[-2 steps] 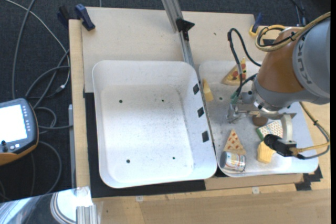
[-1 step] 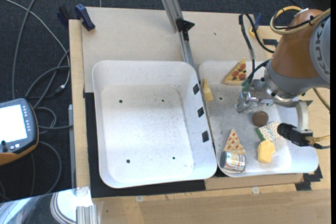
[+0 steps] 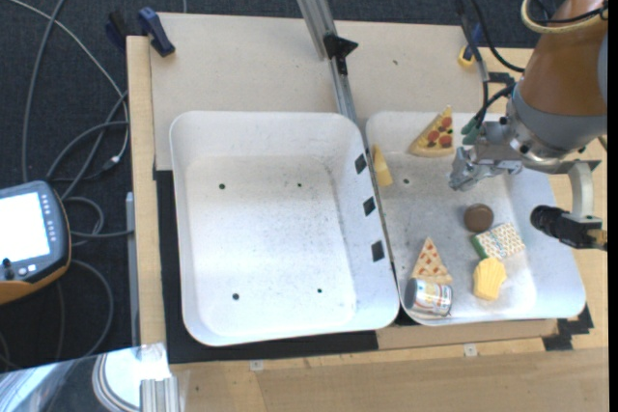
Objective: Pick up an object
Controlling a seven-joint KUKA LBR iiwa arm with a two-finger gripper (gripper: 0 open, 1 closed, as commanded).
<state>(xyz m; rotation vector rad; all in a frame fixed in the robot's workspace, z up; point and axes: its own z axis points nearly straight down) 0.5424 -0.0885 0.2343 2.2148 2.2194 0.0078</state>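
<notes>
Pale wooden bench [image 3: 241,63], dark carpet [image 3: 58,63]

blue clamp [image 3: 154,29] at the bench's [image 3: 241,63] far left corner, handheld screen [image 3: 29,236] on the floor

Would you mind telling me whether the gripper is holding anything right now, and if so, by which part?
Nothing is held. The gripper hangs over a bare patch of the right bin, between the pizza slice and the brown disc, with nothing between its fingers.
</notes>
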